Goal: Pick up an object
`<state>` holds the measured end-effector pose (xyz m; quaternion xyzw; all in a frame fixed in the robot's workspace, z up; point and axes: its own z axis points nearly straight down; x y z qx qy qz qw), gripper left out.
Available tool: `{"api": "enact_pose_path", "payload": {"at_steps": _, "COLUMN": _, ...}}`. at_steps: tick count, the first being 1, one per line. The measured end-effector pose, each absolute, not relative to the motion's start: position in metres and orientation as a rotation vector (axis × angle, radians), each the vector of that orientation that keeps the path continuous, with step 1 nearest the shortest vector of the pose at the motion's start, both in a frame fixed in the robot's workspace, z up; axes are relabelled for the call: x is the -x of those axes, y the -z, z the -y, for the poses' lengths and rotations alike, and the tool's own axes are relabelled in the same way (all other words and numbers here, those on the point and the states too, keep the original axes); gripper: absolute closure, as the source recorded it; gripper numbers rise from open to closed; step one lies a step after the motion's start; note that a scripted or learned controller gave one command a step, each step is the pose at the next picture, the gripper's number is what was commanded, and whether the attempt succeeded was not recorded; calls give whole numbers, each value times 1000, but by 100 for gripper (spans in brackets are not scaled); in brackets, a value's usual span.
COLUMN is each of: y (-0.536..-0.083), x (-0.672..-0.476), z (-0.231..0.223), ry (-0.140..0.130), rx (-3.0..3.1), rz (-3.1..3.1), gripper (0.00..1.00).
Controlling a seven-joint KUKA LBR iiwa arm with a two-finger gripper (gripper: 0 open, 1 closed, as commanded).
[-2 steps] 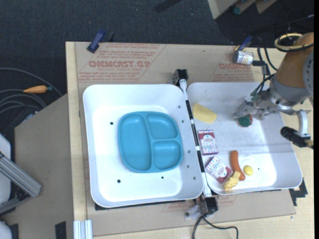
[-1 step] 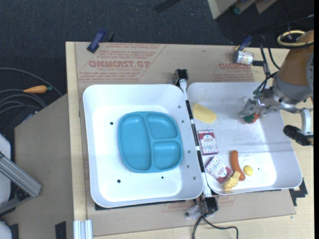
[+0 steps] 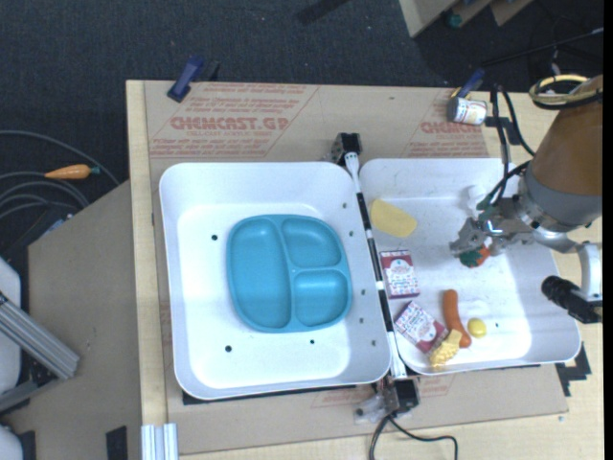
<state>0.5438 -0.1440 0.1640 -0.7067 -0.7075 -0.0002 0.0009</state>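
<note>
My gripper (image 3: 476,241) hangs over the middle of the right bin (image 3: 536,348), reaching in from the right. A small green and red object (image 3: 471,256) shows right at its tip, touching or just below it. Other items lie in the same bin. A pale yellow wedge (image 3: 393,218) is at the upper left. Two red-and-white packets (image 3: 398,273) (image 3: 418,321) sit along the left wall. An orange sausage-like piece (image 3: 453,313), a small yellow ball (image 3: 476,329) and a yellow corn piece (image 3: 442,352) lie near the front.
The left bin (image 3: 192,343) holds a blue divided plate (image 3: 287,271). A black divider clip (image 3: 348,147) sits between the bins at the back. A white bottle (image 3: 468,112) lies on the board behind the right bin. Cables run beside the arm.
</note>
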Motion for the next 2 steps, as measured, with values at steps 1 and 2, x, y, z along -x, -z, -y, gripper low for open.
{"api": "enact_pose_path", "payload": {"at_steps": 1, "y": -215, "x": -509, "z": 90, "ry": 0, "rx": 2218, "rz": 2222, "gripper": 100}}
{"api": "enact_pose_path", "payload": {"at_steps": 2, "y": -249, "x": -479, "z": 34, "ry": 0, "rx": 2219, "rz": 2221, "gripper": 100}}
